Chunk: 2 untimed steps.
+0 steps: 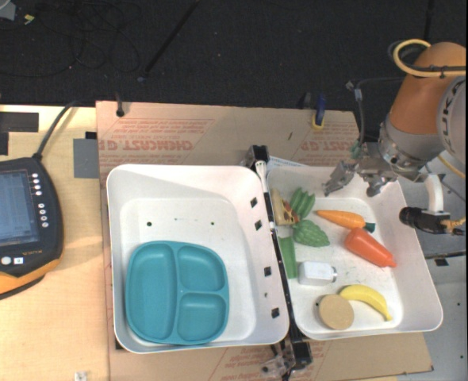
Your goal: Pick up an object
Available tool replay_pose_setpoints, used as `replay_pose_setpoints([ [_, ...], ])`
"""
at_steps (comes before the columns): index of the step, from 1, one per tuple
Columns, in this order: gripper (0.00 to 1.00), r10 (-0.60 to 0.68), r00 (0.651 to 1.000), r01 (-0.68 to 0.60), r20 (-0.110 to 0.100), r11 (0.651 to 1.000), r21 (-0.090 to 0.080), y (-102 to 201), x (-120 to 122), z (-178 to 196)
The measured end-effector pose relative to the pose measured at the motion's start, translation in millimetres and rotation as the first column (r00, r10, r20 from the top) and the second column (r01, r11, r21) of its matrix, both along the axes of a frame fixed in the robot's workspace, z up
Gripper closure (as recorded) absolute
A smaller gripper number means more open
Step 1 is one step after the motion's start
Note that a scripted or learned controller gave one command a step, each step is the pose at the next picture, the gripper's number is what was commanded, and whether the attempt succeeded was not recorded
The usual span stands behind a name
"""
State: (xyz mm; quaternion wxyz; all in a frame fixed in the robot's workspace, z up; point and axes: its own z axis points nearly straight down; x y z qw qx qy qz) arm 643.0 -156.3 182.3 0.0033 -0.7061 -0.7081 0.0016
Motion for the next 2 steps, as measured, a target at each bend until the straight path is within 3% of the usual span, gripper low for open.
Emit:
replay_pose_setpoints([
  [1,0.0,-0.004,1.0,0.004,0.002,1.0,-0.005,73,-84,-92],
  [2,0.0,-0.004,1.0,0.004,0.009,1.0,-0.002,31,-56,-93],
])
